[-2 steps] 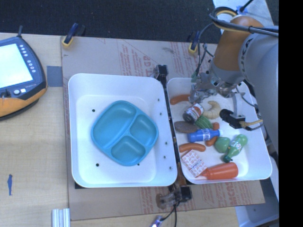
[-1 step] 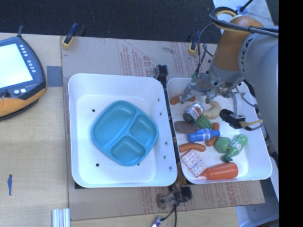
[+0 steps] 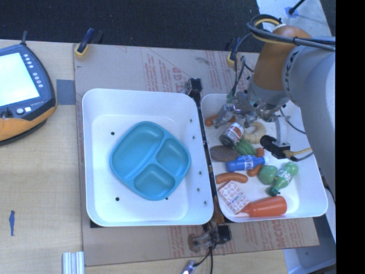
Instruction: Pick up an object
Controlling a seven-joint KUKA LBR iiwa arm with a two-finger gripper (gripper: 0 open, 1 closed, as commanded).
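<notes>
The right bin [image 3: 317, 194] holds several toy foods: a brown can [image 3: 232, 134], a dark oval piece [image 3: 222, 153], a blue bottle [image 3: 245, 164], green pieces [image 3: 278, 174], a sausage [image 3: 231, 178], a red-and-white packet [image 3: 232, 197] and an orange-red bottle [image 3: 265, 207]. My gripper [image 3: 244, 114] hangs low over the bin's far end, just above the brown can. The can sits right below the fingertips, and I cannot tell whether it lies between them.
The left bin [image 3: 97, 153] holds a blue divided plate [image 3: 150, 160]. A teach pendant [image 3: 20, 93] lies at the far left of the bench. Clamps [image 3: 85, 43] sit at the cardboard's far edge. The grey arm [image 3: 311, 79] fills the right side above the right bin.
</notes>
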